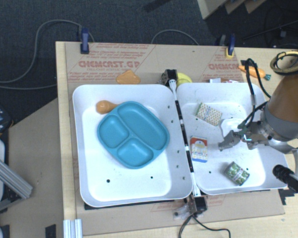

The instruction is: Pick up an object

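My gripper (231, 138) hovers over the middle of the right bin (258, 182), open, with nothing between its fingers. It reaches in from the right under the orange-banded wrist (287, 100). A red and white packet (199, 149) lies to its left near the bin divider. Up and to the left of the gripper rests a speckled pale packet (209, 113). A small green patterned object (237, 173) sits just below the gripper, toward the front. The left bin (89, 172) holds a blue divided plate (133, 133) and a tan drumstick-shaped toy (106, 106).
Behind the bins, on the cardboard, lie an orange piece (127, 77) and a yellow object (183, 78). Blue clamps (84, 40) pin the board's back edge. Cables and an orange-handled tool (252, 69) crowd the back right corner.
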### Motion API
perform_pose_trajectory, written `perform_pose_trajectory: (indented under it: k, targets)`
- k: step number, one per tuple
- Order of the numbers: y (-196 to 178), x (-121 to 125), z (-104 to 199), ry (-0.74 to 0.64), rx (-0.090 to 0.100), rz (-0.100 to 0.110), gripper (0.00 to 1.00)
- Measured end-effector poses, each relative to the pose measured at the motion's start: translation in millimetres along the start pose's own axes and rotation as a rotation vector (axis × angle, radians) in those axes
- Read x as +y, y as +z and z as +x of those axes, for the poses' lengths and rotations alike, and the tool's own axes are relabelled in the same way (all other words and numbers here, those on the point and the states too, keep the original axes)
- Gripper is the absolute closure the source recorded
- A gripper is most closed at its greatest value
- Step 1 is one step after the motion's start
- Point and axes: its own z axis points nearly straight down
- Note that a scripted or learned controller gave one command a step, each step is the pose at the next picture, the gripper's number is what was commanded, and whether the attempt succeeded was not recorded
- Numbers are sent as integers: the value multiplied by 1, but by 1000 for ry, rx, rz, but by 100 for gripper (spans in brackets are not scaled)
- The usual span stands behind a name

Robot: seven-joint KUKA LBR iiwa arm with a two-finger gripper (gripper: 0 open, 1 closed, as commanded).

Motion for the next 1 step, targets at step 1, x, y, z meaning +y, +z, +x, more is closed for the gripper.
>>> perform_pose_trajectory:
  k: [1]
  targets:
    - [45,-2,-34,9,0,6,0]
